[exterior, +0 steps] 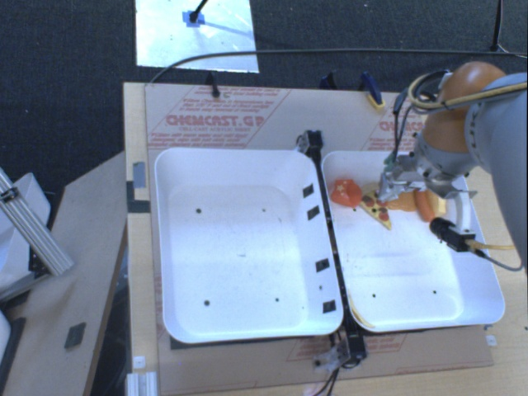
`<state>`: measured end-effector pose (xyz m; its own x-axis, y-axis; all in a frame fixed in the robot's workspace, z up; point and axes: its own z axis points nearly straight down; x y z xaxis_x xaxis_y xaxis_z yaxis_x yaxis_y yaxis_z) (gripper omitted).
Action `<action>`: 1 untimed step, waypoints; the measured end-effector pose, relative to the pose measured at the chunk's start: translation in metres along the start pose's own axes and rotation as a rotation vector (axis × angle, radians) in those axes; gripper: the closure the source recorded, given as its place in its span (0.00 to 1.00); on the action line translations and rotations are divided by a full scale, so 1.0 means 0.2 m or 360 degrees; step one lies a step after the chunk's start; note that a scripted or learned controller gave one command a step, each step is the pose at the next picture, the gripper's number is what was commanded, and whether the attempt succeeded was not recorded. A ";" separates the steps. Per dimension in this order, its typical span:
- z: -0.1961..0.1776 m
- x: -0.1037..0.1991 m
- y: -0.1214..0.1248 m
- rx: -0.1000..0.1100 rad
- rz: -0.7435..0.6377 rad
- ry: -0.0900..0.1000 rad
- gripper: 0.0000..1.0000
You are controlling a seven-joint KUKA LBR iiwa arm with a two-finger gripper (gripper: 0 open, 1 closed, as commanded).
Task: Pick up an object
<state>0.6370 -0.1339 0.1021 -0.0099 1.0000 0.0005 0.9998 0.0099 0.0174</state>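
Objects for pickup lie in the right bin [412, 299], clustered at its far end. The group comprises a red, rounded item [346, 192] near the far left corner of that bin, a flat pizza-slice-shaped piece [377, 211] just beside it toward the bin's middle, and orange elongated pieces [419, 203] to the right of the slice, partly covered by the arm hardware.

Camera view, arm: the grey arm [495, 126] enters from the right, with the orange band [462, 97] above the wrist. The gripper [388, 190] is lowered over the far end of the right bin, directly above the cluster, close to the upper end of the pizza-slice piece and between the red item and the orange pieces. Whether the pincer is wide, narrow or holding anything cannot be told at this angle. Cables [425, 89] loop around the wrist, and a black fitting [445, 231] hangs off the arm over the bin's right side.

Camera view, bench: the left bin [239, 320] sits side by side with the right bin, the two touching along a black divider strip [323, 229]. Both rest on a board [214, 118] printed with red lettering. A reflective square sheet [194, 23] lies on the dark floor beyond the board.
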 end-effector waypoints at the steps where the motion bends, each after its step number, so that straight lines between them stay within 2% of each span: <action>1: 0.00 0.00 0.00 0.0003 -0.0002 0.0000 0.00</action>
<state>0.6366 -0.1337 0.1013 -0.0114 0.9999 0.0006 0.9998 0.0114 0.0158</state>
